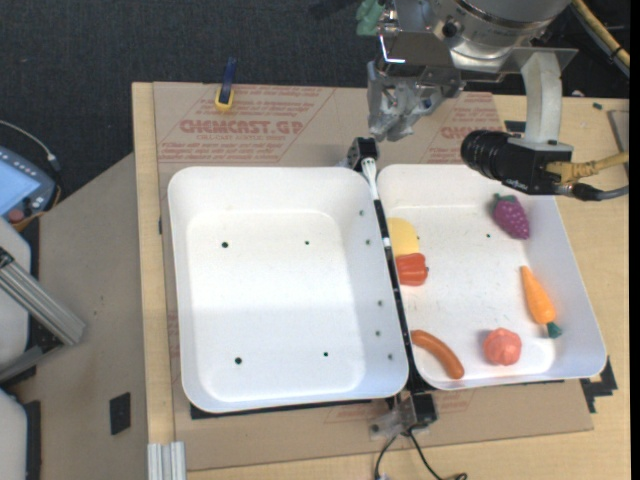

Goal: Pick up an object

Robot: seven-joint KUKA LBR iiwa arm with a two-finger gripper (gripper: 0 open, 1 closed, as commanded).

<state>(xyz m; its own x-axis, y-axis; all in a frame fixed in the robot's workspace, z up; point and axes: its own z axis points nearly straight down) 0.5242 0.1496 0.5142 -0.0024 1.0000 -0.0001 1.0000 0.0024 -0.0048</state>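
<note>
Objects for picking all lie in the right bin (pixel 570 313): a purple grape bunch (pixel 510 215) near its far right side, an orange carrot (pixel 537 299) along the right wall, a pink strawberry-like fruit (pixel 502 346) near the front right corner, a sausage (pixel 438 353) at the front left, and a yellow piece (pixel 402 234) touching a red piece (pixel 411 268) against the divider between the 2 bins. Beside it, the left bin (pixel 200 268) holds none of them.

The end effector (pixel 398 116) hangs above the tabletop (pixel 290 118) just beyond the far rims, near where the 2 bins meet, well apart from every object. Nothing is between its fingers; whether they are spread or closed I cannot tell, since the metal parts blur together.

Judging from this, the approach step is in hand and no grasp has begun. The next move calls for choosing 1 target, travelling over the right bin, and descending with fingers straddling it. The carrot or sausage, lying free of neighbours, look the easier choices; the yellow and red pair crowd the wall
</note>
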